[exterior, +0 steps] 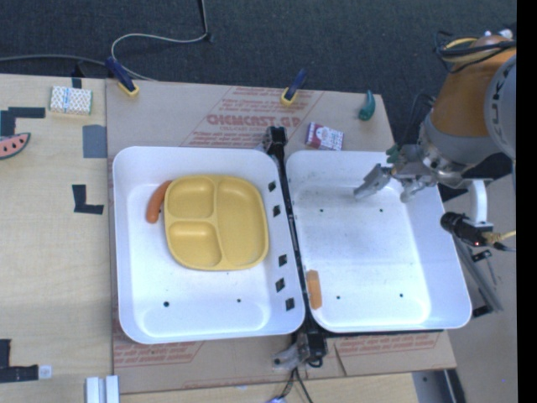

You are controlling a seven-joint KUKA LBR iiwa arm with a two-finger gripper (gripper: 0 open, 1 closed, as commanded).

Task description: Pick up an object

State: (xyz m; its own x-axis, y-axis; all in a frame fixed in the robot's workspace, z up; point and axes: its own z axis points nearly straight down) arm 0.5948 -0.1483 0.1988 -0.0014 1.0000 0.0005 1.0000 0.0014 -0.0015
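My gripper (388,187) hangs over the back right part of the right bin (377,242), its two grey fingers spread apart with nothing between them. A small orange sausage-shaped piece (314,289) lies at the right bin's front left corner, against the wall. In the left bin (138,309) a yellow divided plate (216,222) lies flat, and an orange sausage-shaped piece (155,201) rests just left of the plate. Both orange pieces are well away from the gripper.
A black clip strip (284,225) runs between the two bins. Behind the bins on the cardboard lie a small red-and-white packet (324,136), a teal clamp (367,105) and two blue-and-yellow clamps (122,75). A cable loops across the dark floor.
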